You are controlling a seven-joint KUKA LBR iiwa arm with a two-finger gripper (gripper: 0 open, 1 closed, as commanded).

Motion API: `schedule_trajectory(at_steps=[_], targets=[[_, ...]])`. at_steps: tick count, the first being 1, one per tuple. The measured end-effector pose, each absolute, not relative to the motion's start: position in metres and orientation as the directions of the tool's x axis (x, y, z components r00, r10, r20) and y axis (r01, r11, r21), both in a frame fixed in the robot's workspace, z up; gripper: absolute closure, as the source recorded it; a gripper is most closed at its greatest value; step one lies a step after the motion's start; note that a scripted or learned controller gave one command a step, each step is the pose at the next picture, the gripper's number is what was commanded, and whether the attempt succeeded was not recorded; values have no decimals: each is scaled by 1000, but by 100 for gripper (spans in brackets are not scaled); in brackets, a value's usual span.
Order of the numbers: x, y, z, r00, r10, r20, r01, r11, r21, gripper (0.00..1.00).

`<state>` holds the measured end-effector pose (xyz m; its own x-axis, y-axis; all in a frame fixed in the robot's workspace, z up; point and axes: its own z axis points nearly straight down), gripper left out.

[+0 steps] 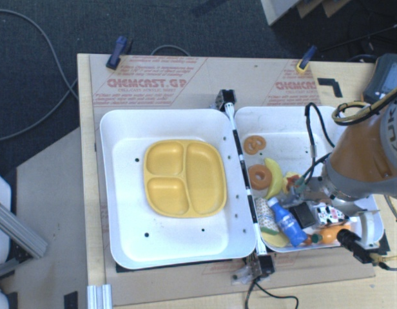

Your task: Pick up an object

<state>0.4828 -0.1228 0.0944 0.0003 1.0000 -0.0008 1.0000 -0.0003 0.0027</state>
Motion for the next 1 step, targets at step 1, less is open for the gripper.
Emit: schedule_trajectory(at_steps=[1], targets=[[583,-50,186,-4,1000,2,1000,4,5,100]])
